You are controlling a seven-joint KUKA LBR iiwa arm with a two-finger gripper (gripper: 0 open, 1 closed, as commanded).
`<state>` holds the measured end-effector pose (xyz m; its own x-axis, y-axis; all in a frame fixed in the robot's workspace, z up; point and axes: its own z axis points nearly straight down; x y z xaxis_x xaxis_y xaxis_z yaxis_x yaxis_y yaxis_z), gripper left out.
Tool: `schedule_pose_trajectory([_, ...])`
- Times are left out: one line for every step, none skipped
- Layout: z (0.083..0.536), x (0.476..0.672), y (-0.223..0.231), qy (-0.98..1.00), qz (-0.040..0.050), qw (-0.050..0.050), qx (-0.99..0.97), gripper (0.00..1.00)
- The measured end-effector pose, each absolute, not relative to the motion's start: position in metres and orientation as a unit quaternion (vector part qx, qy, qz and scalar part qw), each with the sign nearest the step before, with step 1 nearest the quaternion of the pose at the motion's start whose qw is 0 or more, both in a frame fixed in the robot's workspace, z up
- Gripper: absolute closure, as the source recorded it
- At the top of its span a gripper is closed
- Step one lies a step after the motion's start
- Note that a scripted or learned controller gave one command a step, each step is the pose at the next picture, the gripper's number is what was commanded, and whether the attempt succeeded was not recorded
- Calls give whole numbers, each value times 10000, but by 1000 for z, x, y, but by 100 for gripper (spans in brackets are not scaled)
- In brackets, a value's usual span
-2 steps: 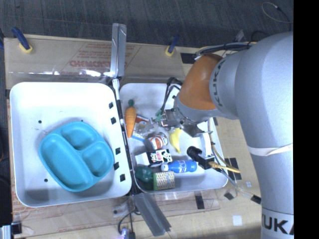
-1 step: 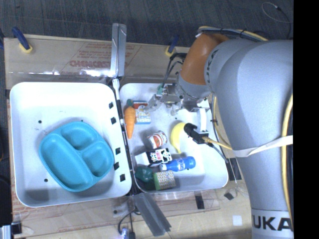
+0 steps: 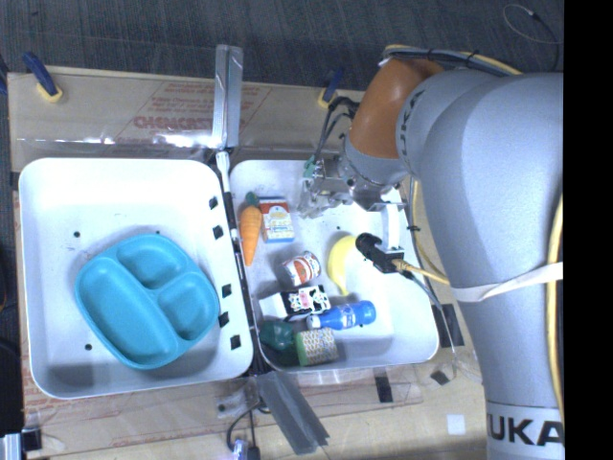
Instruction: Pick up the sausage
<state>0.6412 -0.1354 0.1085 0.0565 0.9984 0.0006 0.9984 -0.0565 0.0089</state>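
A short reddish-brown piece with a white band (image 3: 304, 267), likely the sausage, lies in the middle of the right bin (image 3: 412, 348). My gripper (image 3: 319, 196) hangs over the far part of that bin, above and slightly right of the small box (image 3: 278, 221). It is apart from the sausage, which lies nearer the camera. The arm's grey body and orange band (image 3: 383, 113) cover the bin's right side.
Around the sausage lie an orange carrot (image 3: 250, 233), a yellow fruit (image 3: 341, 257), a black-and-white carton (image 3: 306, 302), a blue bottle (image 3: 345, 316) and a green can (image 3: 311, 346). The left bin (image 3: 57, 199) holds a blue divided plate (image 3: 146, 298).
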Motion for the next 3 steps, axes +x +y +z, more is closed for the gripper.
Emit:
schedule_pose_trajectory([108, 641, -135, 6870, 32, 30, 7267, 0])
schedule_pose_trajectory([96, 614, -99, 7031, 19, 23, 7111, 0])
schedule_pose_trajectory([97, 585, -115, 5556, 37, 3, 8314, 0])
